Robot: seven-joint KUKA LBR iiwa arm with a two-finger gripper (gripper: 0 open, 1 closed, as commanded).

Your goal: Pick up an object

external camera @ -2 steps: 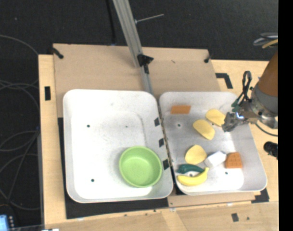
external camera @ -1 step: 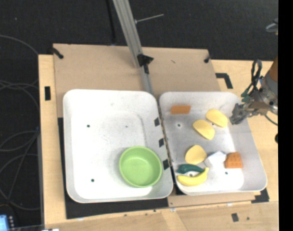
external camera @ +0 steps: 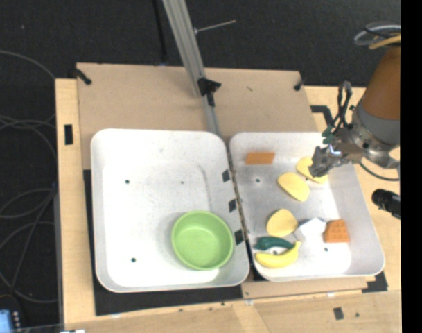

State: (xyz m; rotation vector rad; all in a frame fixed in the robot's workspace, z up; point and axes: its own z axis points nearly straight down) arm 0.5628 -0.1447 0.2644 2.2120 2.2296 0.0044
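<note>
Left bin [external camera: 127, 158]: one green bowl [external camera: 202, 239] sitting upright in its near-right corner, close to the wall shared with the other bin. Rest of that bin floor is bare white with a few small dark dots.

A grey metal pole [external camera: 186, 47] runs from the far edge down to the gap between the bins, over the tan board [external camera: 148, 96] on the desk [external camera: 65, 186].

Right bin [external camera: 363, 241], going left to right:
- orange flat rectangle [external camera: 260, 158] at the far-left, lying flat, apart from everything else.
- yellow banana-shaped piece [external camera: 277, 258] at the near-left wall, with a dark teal item [external camera: 273, 243] lying on top of it, touching.
- yellow rounded piece [external camera: 281, 222] just far of those two, near or touching the teal item.
- another yellow rounded piece [external camera: 294, 186] mid-bin.
- small white block [external camera: 310, 228] just right of the near yellow piece; contact unclear.
- orange textured block [external camera: 336, 232] just right of the white block.
- third yellow piece [external camera: 308, 167] far-right, partly hidden under the tool.

Gripper [external camera: 324, 159] is down in the far-right part of the right bin, directly over or on that third yellow piece. Jaws: cannot tell whether spread or pressed together, the tool body blocks them. No object seen between them. Arm [external camera: 380, 109] comes in from the right, orange band above the wrist.

Black cables [external camera: 23, 186] on the dark floor left of the desk.
</note>
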